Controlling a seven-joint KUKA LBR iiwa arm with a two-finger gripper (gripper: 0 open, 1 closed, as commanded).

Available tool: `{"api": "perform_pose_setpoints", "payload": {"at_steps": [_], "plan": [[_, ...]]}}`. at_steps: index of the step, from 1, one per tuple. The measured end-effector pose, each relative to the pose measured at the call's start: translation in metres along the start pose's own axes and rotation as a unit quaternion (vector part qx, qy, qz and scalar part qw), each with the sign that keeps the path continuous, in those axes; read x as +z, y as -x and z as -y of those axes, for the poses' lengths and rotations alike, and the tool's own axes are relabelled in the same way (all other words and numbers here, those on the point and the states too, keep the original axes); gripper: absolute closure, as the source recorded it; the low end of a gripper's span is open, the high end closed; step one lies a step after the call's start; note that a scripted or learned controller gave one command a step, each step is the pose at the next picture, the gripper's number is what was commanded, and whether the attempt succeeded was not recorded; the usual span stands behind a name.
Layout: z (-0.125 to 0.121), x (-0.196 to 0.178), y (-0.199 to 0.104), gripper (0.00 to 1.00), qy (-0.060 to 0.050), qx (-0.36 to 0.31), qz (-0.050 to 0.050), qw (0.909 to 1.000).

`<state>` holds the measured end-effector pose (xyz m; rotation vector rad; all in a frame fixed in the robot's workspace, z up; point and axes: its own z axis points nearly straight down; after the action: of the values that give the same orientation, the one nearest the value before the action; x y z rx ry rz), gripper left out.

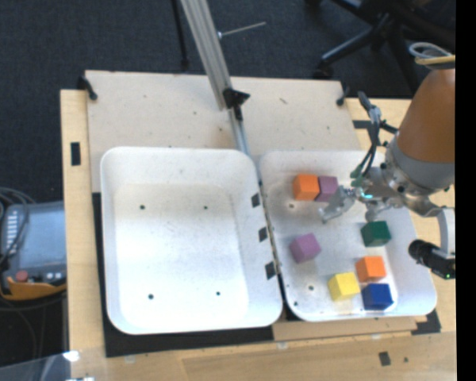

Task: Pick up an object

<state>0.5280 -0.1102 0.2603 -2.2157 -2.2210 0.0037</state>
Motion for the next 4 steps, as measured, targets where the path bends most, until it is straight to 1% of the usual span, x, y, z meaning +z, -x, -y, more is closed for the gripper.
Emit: {"api": "perform_pose_setpoints", "payload": {"at_steps": [1, 2, 3, 4], "plan": [[-0.001, -0.002, 0.0, 0.0, 0.003, 0.001, 0.0, 1.0], [0.004, 0.054, 0.01, 0.0, 0.0, 0.002, 0.001, 1.0], [0.0, 0.115, 0.013, 0.0, 0.0, 0.002, 0.001, 1.0], [-0.008, 0.134, 0.015, 0.0, 0.015, 0.0, 0.003, 0.9999]]}}
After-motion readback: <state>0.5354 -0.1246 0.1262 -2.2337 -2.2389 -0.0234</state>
